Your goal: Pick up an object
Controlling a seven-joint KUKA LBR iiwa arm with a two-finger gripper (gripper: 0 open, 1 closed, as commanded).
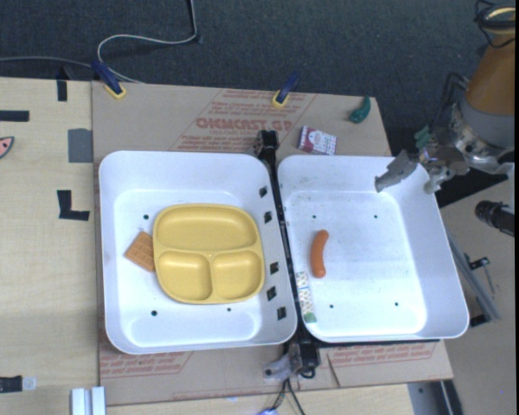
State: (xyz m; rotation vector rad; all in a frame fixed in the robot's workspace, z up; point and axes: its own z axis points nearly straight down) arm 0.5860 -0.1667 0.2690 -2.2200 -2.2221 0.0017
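— What am I looking at from up here?

— A wooden bench [35, 258] is sitting on dark carpet, with a cardboard sheet [233, 119] clamped over it and two white bins lying side by side on that. The left bin [121, 309] is holding a yellow tray [209, 253] with a tan cracker [140, 251] poking out from under its left edge.

— And the thing to grab?

— A sausage [318, 253] is lying in the right bin [432, 309], near the left wall, lengthwise toward us, with bare floor all round it.

— Where is the arm hanging?

— The gripper [396, 175] is hovering over that bin's far right corner, well apart from the sausage. I'm seeing nothing between its fingers, but whether they're spread or closed I cannot tell.

— How will the sausage behave?

— I'm guessing light, smooth and rounded, probably a plastic toy, so it may be rolling or squirting out of a pinch. Closing across its narrow middle, fingers on the two long sides, is looking safest.
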